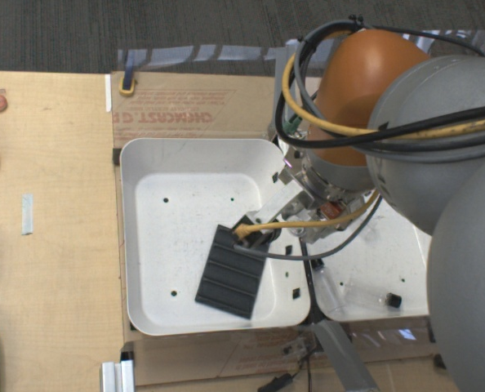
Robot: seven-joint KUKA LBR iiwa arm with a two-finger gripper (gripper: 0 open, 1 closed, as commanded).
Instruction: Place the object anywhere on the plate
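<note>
One small black object [393, 300], lying on the floor of the right bin [414, 243], well apart from the pincer [229, 278] and off to its right in the view, a little nearer the bottom edge. Too small to tell its shape.

One pincer, a black ribbed block, hanging tilted over the floor of the left bin [157, 219], near that bin's right wall. Open or closed: cannot tell, its underside hidden by its own body. Nothing seen gripped.

Two white bins in all, side by side on brown cardboard [177, 113]. One yellow cable [259, 229] running into the pincer's upper end. Above and right of the pincer, one grey arm [438, 137] with an orange band [365, 80]. Far left of the pincer, pale wooden desk [55, 186].
</note>
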